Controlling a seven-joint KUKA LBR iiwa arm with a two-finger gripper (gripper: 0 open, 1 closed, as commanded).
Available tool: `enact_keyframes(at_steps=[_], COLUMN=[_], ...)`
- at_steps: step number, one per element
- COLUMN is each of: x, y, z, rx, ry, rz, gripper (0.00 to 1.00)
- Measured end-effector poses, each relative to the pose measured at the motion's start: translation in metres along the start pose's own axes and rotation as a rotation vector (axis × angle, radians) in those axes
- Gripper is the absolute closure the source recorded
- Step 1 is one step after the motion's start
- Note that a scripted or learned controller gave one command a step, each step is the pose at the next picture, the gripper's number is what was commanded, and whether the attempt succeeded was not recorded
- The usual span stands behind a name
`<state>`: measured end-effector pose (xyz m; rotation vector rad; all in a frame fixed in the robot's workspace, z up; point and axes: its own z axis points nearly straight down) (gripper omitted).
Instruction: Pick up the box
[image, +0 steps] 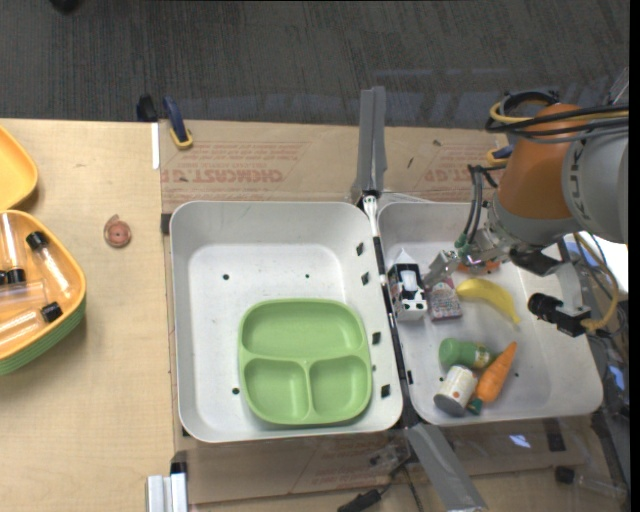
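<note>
- Nearest you, along the front of the right bin (560, 405), you have a small white can (456, 388) lying beside a toy carrot (494, 373), with a green item (462, 353) just behind and touching them.
- Left of that, the green divided plate (305, 360) sits in the front half of the left bin (190, 300), three compartments up, nothing in them.
- Moving back in the right bin, you see a banana (489, 297) lying flat, stem toward the centre of the bin.
- Just left of the banana lies the box (444, 302), small and pale with pinkish print, resting on the bin floor.
- Beside the box, against the dividing wall, stands a small black-and-white object (406, 288); you cannot make out what it is.
- Above and behind the box hangs the gripper (447, 264), its metal fingers angled down toward the left; the tip is near the box's far edge, and you cannot tell whether it touches. You cannot tell whether the fingers are spread or closed, and nothing shows between them.
- Behind it rises the orange band (535, 185) of the arm, coming in from your right.
- Farther left on the bench, a yellow tray (40, 300) holds small vials, and a small round disc (118, 232) lies on the wood.
- Farthest back, a blue-handled clamp (177, 124) sits at the bench's rear edge.
</note>
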<state>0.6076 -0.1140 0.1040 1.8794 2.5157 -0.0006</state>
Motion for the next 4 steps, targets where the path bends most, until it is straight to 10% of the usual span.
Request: enact_keyframes(at_steps=[1, 2, 3, 4], x=[0.02, 0.017, 0.016, 0.033], y=[-0.063, -0.012, -0.012, 0.012], z=[0.002, 0.011, 0.003, -0.137], rx=[-0.019, 0.001, 0.003, 0.003], ry=[-0.012, 0.0, 0.0, 0.0], rz=[0.039, 0.27, 0.269, 0.22], gripper=[0.0, 0.0, 1.0, 1.0])
